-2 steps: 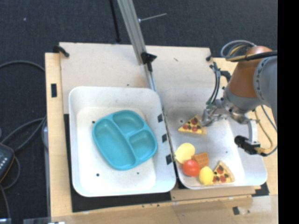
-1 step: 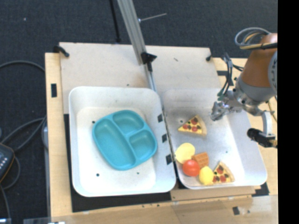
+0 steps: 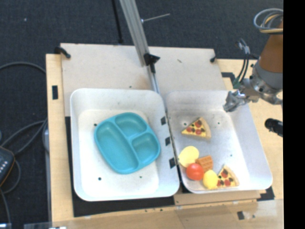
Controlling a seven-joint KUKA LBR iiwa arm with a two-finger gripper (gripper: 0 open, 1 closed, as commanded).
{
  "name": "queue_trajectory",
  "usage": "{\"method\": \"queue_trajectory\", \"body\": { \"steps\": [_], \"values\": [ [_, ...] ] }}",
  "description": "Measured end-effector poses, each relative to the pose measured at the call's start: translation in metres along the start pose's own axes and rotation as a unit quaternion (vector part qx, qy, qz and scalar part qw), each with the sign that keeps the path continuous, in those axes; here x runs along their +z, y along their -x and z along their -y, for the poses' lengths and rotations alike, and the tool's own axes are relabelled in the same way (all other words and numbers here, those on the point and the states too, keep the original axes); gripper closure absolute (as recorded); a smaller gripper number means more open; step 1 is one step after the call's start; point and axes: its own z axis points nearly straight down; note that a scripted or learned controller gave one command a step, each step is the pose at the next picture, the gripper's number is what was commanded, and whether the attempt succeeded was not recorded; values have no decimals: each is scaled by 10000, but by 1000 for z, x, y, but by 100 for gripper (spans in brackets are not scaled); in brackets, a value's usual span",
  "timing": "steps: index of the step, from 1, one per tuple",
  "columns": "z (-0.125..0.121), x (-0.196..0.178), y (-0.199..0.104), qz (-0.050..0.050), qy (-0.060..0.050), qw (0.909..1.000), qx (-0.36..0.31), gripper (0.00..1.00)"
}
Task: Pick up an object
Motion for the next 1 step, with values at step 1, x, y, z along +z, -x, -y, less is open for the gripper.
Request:
{"method": "queue_trajectory", "body": {
  "steps": [1],
  "values": [
    [-1,-40,2,-3,-11,10000,-1,100]
  ]
}}
